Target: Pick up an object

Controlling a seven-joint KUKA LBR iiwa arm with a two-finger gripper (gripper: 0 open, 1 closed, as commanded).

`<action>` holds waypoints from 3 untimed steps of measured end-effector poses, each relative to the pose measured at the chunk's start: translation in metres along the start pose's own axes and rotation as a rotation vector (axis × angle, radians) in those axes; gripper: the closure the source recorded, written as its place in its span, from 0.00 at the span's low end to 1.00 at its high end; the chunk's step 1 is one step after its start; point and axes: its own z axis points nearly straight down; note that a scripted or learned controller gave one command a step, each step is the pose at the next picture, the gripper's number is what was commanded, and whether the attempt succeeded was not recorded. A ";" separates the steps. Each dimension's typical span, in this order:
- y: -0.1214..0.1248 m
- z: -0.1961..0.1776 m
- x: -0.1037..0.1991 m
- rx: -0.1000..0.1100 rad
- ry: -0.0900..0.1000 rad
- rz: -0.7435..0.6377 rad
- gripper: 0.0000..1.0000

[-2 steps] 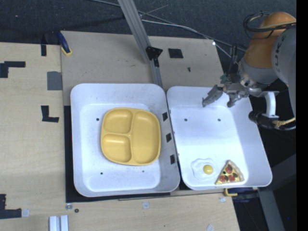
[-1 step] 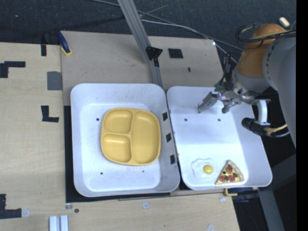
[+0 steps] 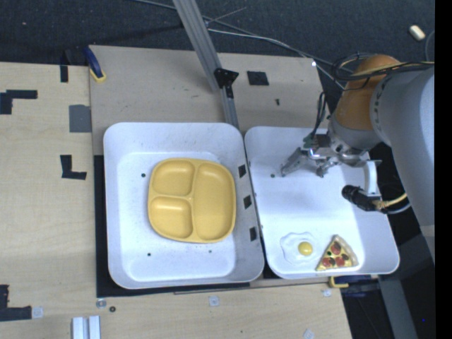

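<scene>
camera view: arm (image 3: 395, 111) reaches over right bin (image 3: 282, 203), hand (image 3: 300, 162) angled leftward, grip state indiscernible.

The arm (image 3: 409, 111) is a broad grey cylinder with a glossy orange band (image 3: 364, 94) above the wrist. Below it sits a small metallic gripper (image 3: 300, 162) of silver and dark parts. A black connector (image 3: 357, 196) with thin yellowish cables hangs beside a white bracket.
</scene>
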 end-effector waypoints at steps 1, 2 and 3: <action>0.001 -0.014 0.000 -0.003 -0.001 -0.001 1.00; 0.004 -0.057 -0.002 -0.005 0.002 0.001 1.00; -0.004 -0.115 -0.002 -0.006 0.001 0.001 1.00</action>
